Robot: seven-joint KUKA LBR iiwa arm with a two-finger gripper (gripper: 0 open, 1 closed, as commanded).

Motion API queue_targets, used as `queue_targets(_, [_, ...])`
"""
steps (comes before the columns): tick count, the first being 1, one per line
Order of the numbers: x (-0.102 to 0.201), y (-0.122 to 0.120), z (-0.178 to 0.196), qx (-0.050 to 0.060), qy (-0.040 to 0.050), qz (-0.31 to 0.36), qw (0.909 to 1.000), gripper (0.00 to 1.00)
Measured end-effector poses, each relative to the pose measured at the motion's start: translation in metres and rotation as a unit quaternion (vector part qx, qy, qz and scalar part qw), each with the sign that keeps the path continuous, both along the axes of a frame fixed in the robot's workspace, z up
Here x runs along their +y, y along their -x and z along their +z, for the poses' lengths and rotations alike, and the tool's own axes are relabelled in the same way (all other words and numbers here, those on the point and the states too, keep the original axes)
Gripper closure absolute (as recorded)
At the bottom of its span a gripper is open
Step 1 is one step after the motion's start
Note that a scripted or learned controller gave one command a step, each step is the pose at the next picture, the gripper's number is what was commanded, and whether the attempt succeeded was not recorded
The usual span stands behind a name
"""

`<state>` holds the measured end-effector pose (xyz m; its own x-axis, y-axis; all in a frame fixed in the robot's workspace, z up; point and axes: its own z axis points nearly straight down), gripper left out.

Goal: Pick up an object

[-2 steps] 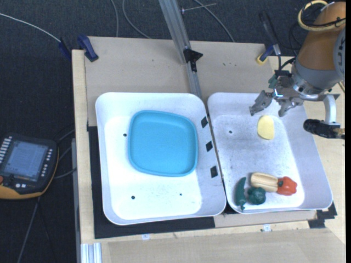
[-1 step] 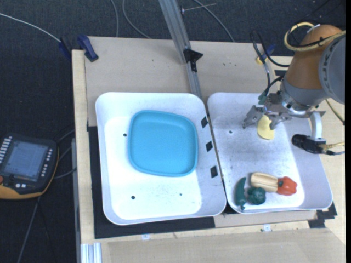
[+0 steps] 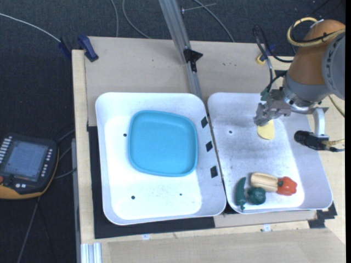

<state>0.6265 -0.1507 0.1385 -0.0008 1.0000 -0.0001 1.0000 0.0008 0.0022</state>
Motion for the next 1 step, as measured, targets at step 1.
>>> queue_targets(1, [-0.0048, -0.0028, 0.0626, -0.002, 0.0006, 0.0, 1.0, 1.0])
